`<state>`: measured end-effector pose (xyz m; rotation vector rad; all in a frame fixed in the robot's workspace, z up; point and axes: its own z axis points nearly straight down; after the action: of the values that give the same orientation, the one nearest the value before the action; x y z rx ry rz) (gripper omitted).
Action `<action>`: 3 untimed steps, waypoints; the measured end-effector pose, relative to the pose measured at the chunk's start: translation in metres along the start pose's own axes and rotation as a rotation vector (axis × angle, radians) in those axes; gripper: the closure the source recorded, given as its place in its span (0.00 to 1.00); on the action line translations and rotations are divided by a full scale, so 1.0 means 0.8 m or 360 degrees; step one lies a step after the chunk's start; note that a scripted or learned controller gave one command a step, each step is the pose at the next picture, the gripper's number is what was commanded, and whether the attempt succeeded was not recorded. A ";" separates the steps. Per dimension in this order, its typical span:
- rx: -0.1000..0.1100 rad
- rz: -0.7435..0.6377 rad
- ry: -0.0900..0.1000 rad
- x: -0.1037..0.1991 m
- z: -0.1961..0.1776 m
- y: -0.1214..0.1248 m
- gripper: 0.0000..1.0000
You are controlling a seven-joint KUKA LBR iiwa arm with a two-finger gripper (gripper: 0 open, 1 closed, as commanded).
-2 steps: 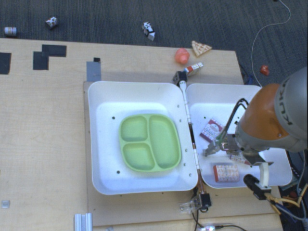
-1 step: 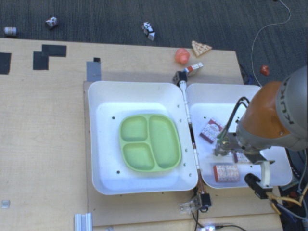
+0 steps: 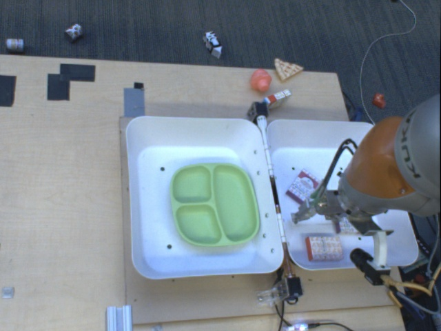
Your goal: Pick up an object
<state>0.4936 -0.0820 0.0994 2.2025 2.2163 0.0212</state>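
The grey, orange-banded arm's tool (image 3: 329,211) hovers over the right white bin (image 3: 296,140), grip state impossible to tell, probably approaching; next it must descend onto the small red-and-white packet (image 3: 324,247) at its six o'clock.

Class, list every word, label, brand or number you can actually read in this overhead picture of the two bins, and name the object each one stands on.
No text reads clearly.
Red and white packet in the right bin: patterned print, too blurred to read.
Small red-labelled box in the same bin: label too small to read.
Green divided tray in the left bin: no markings visible.
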 end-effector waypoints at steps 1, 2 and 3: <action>0.0020 0.0008 0.0003 -0.002 0.015 -0.006 0.00; 0.0010 0.0005 0.0003 -0.001 0.001 -0.003 1.00; 0.0011 0.0005 0.0003 -0.001 0.001 -0.003 0.00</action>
<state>0.4914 -0.0829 0.0984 2.2101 2.2173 0.0160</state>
